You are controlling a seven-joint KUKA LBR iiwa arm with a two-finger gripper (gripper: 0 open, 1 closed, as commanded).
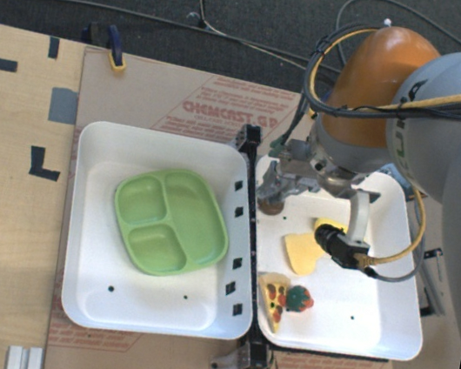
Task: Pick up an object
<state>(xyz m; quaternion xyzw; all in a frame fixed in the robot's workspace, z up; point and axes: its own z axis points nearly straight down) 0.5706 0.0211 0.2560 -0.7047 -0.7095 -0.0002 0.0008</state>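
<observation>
Nearest candidate is the yellow cheese wedge (pixel 302 252), lying flat about mid right bin (pixel 394 336), slightly toward its left wall. Looks like toy food: I'd judge it light, stiff, smooth plastic, so slippery but not fragile. Best hold is across its two long straight sides near the narrower end; it sits low, so I'd have to come right down to the bin floor

Just beside it toward the bin's front-left corner: a pizza slice (pixel 271 299) and, touching or nearly touching that, a small strawberry (pixel 299 299). Strawberry is rounder and taller off the floor, probably the easier pinch; pizza slice is thin and flat, likely the worst of the three

My gripper (pixel 272 197) is over the back-left corner of the right bin, close against the divider between bins, apart from the cheese wedge. Something dark sits at the tip but I can't tell if that's an object or part of me, and can't tell how I'm set there. Not claiming a hold

Left bin (pixel 82 224) carries a green divided plate (pixel 171 222), roughly centred, tilted diagonal. Wide and shallow, rim only, poor target
</observation>
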